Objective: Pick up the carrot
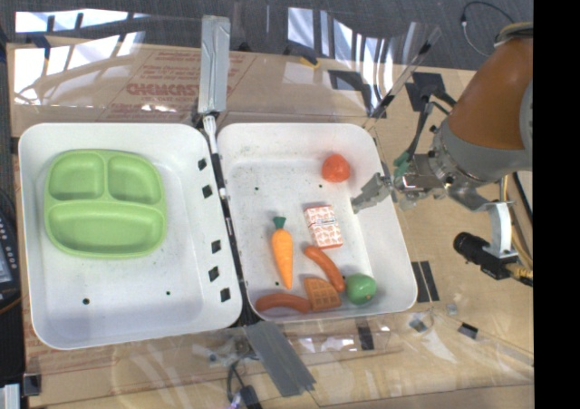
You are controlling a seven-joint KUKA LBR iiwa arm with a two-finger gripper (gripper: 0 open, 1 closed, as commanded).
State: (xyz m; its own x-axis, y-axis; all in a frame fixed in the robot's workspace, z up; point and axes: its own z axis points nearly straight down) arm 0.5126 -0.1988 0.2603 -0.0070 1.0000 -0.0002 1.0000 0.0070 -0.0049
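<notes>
Camera view: my gripper, fingers unreadable, hangs over right bin's right rim; approach step, carrot lies leftward, nearer.

A tan bench spans the frame, with two shallow white bins, left and right, side by side at centre.

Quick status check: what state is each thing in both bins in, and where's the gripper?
Carrot: lying flat in right bin, not held.
Tomato: loose, near far corner.
Box: lying flat beside carrot.
Sausages: lying near waffle.
Green fruit: resting by the waffle.
Green plate: upright in left bin.
Gripper: at right bin's rim.
</notes>
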